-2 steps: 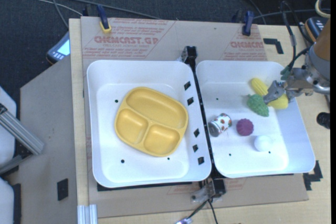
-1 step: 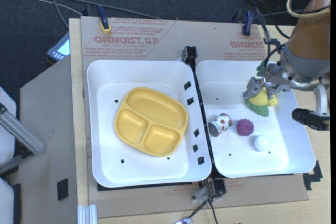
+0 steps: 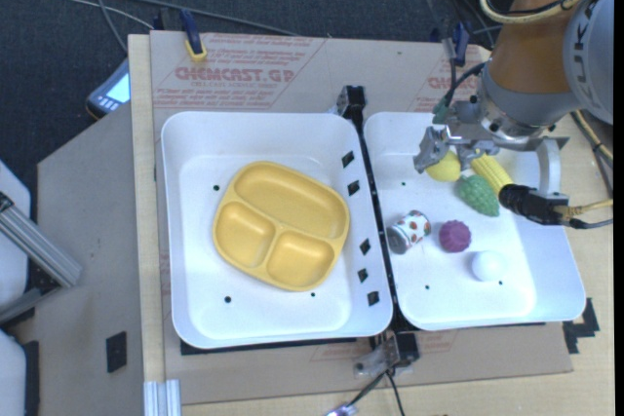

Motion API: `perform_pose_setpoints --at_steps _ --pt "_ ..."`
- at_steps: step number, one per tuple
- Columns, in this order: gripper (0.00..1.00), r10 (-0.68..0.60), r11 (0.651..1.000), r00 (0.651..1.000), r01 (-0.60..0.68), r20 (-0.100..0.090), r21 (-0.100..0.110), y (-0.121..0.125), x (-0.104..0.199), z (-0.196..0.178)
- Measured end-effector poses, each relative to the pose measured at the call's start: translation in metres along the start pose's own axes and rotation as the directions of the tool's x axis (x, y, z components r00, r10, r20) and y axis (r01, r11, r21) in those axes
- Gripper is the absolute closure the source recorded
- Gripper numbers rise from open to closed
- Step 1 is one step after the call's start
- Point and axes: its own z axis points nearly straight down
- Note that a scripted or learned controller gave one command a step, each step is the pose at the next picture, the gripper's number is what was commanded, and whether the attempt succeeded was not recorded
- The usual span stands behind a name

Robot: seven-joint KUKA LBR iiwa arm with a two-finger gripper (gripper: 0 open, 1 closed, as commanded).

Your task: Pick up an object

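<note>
Yellow toy [image 3: 444, 169] sits near right bin's [image 3: 546, 302] far edge under my gripper [image 3: 436, 149]; grip state: cannot tell.

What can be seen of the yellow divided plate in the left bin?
The yellow divided plate lies flat and upright on the floor of the left bin, roughly in its middle and turned at a slant to the bin's walls. It looks like smooth, matte plastic, a rounded rectangle with a raised rim and three compartments: one long one along the upper side and two smaller ones below. All three look bare. Nothing but the bin floor touches it.
</note>
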Motion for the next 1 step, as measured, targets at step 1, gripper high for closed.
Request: perform_pose_setpoints --at_steps 1 --pt "1.00 0.002 1.000 1.000 -0.002 0.001 0.000 0.0127 0.0539 -0.0099"
